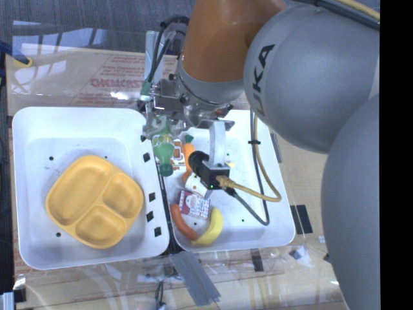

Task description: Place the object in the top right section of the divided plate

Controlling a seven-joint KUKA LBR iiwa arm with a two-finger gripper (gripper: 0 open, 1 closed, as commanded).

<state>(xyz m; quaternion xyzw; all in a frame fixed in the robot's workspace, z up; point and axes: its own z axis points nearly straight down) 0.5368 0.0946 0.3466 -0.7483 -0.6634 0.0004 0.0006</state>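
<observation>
The arm hangs low over the right bin [284,234], its gripper [162,129] down at the bin's upper left corner, right above a small green bottle [165,154]. Whether the jaws are apart, together or clamped on anything, I cannot tell, as the wrist hides them. Which object is the target isn't clear either. Just beside the bottle lies an orange carrot [188,152], and further down a printed carton [195,203], a sausage [181,221] and a banana [211,230]. Over in the left bin [26,173] the yellow divided plate [95,201] sits bare, top right section included. By my read, nothing is delivered: the pick, carry and drop all remain.
</observation>
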